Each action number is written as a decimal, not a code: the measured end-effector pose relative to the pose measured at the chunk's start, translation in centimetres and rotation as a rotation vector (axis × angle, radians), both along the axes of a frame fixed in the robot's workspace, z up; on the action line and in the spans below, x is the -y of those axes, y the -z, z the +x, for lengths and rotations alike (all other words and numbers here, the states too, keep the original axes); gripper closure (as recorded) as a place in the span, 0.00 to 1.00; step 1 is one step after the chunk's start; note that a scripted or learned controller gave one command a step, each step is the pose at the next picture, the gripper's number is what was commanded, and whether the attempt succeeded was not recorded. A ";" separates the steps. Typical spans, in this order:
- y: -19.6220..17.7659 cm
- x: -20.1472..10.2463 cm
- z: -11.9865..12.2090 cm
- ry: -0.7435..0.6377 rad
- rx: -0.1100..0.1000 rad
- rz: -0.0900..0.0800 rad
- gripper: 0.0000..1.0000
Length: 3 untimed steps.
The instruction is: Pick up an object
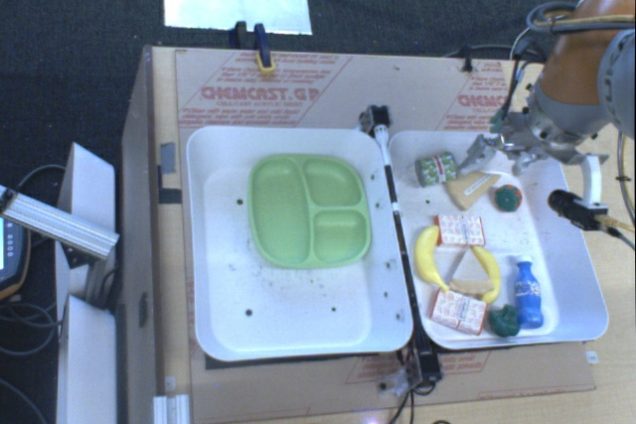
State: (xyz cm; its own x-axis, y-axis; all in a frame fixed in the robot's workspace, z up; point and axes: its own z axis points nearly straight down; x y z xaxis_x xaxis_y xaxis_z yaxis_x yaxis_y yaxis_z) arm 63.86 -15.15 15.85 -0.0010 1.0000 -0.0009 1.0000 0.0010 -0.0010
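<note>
the grey arm with its orange band reaches in from the right and hangs over the far part of the right shallow white bin [592, 313]. its two-finger gripper [502, 150] sits above the far end of that bin, close to a pale tan wedge-shaped block [470, 189] and a small green and white can lying on its side [435, 169]. how far the gripper is open cannot be told at this angle, and nothing can be seen between its tips, so it seems to hold nothing yet.

the other candidates lie in the same bin: a small dark green ball [509, 198] just right of the wedge, a yellow banana [427, 258] curving down the middle, a second yellow curved piece [487, 270] beside it, two red and white small boxes [461, 230], and a blue bottle with a white cap [527, 291] near the right front. the left shallow white bin [214, 313] carries a light green divided plastic tray [308, 211].

the step in hand looks like the approach, before any grasp. the next move probably calls for settling on one object, likely the wedge or the can, lining up over it, then descending and closing without nudging its neighbours.
</note>
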 end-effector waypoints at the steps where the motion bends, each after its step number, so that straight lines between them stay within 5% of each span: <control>1: 4.2 -1.4 2.3 -0.003 0.009 0.002 0.00; 2: 1.7 2.0 2.4 -0.001 0.005 -0.001 0.00; 3: 6.9 4.5 0.0 -0.001 0.013 -0.001 0.00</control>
